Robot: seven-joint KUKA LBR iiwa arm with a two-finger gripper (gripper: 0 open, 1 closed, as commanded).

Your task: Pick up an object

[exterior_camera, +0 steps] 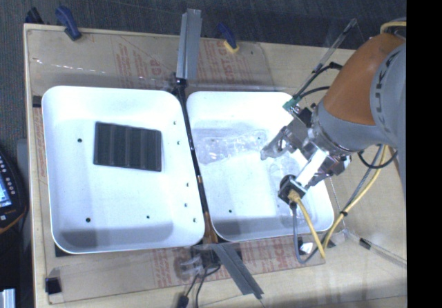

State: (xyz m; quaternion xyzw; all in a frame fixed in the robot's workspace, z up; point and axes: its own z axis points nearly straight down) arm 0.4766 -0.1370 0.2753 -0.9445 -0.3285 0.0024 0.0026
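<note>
Biggest first: a wooden bench under it all, reaching to every side. Next, a grey and orange arm, coming in from 3 o'clock and leaning over the bench. Then two white bins side by side: left bin at 9 o'clock, right bin just past the middle toward 4 o'clock, rims touching. Inside the left bin, a dark ridged block, lying flat, a bit toward 11 o'clock of that bin's middle, well apart from the arm. Inside the right bin, a clear crinkly wrap, hard to see against the white, lying toward 12 o'clock of that bin's floor. Smaller again, the gripper, low over the right bin at its 3 o'clock side, just beside the wrap's 3 o'clock end. Cannot tell if open or closed, and nothing seen held in it. Smallest, two blue clamps on the bench edge at 11 and 12 o'clock. Looks like the reaching step, with no pick done yet. Most likely after the wrap, being the nearest thing. Next move probably calls for sliding a little toward 9 o'clock, going down onto the wrap, squeezing, then lifting slowly. Tricky, maybe, since thin clear stuff can slip out.
</note>
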